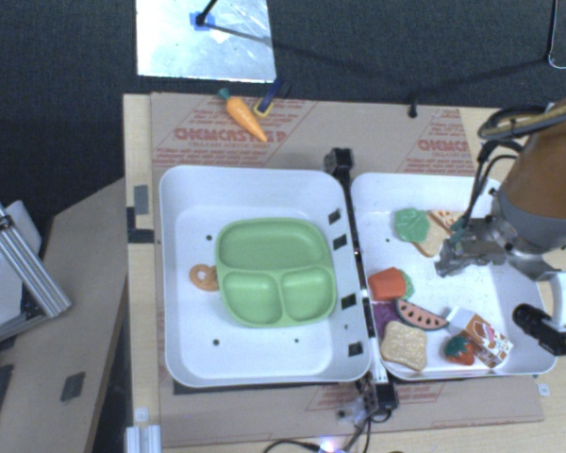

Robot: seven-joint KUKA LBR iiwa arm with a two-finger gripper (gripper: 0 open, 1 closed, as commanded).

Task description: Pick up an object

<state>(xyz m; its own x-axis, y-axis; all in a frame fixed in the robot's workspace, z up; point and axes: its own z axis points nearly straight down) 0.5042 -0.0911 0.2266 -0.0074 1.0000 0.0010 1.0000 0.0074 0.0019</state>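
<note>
The right bin holds several toy foods: a green leafy piece, a toast-like slice, a red pepper, a watermelon slice, a bread slice, a strawberry and a small printed carton. My gripper hangs over the middle of this bin, just right of and below the toast-like slice. I see nothing held in it. The arm's grey body and orange band cover the bin's upper right part.
The left bin carries a green divided plate and a small pretzel. A toy carrot lies on the cardboard behind the bins. A purple piece sits by the watermelon slice.
</note>
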